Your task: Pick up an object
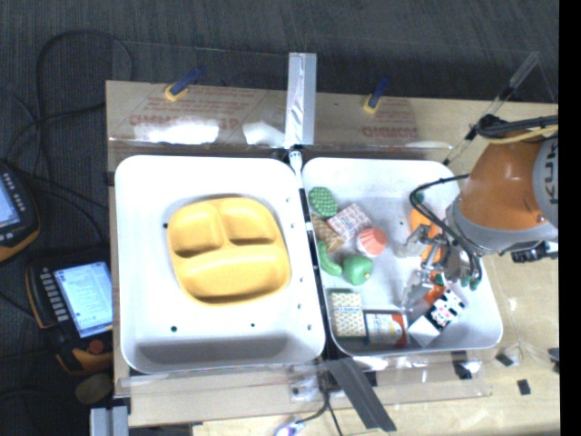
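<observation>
My arm (508, 193) reaches in from the right, grey with its orange band over the right bin (399, 175). My end effector (428, 275) hangs low over the right part of that bin, above a small cluster of items near the bin's lower right corner. I cannot tell how my end effector is set: the metal parts and cables blur together there, and I see nothing clearly caught in it.

Just below and beside my end effector lies a small black-and-white checked object (447, 311), with a bit of red and orange next to it. Toward the bin's front edge sit a patterned box (346, 313) and, to its right, a small packet with red and orange print (384, 326).

Farther left in the same bin, well apart from my end effector, a group lies against the divider: a green round piece (321, 200) at the top, a pale checked box (348, 221) below it, a pinkish-red round object (371, 241) to its right, and a green pepper-like object (356, 268) lower down.

The left bin (145, 334) holds a yellow divided tray (229, 248), resting near its middle. Both bins sit side by side on the surface (536, 325), touching along their shared edge.
</observation>
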Action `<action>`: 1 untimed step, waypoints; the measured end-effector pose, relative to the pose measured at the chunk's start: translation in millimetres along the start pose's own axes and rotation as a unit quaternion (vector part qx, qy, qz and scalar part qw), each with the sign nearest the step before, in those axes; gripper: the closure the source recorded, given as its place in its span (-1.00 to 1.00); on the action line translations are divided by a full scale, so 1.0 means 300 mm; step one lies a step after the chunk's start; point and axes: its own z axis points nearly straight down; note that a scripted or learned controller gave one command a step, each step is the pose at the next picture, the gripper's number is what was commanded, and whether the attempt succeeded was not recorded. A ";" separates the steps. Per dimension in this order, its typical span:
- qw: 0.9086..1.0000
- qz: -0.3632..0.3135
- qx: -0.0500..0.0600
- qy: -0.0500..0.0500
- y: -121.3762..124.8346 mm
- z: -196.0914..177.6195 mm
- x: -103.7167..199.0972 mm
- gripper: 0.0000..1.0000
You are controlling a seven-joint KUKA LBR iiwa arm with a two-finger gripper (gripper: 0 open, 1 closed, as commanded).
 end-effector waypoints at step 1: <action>1.000 -0.013 -0.001 -0.002 0.099 0.004 -0.195 -1.00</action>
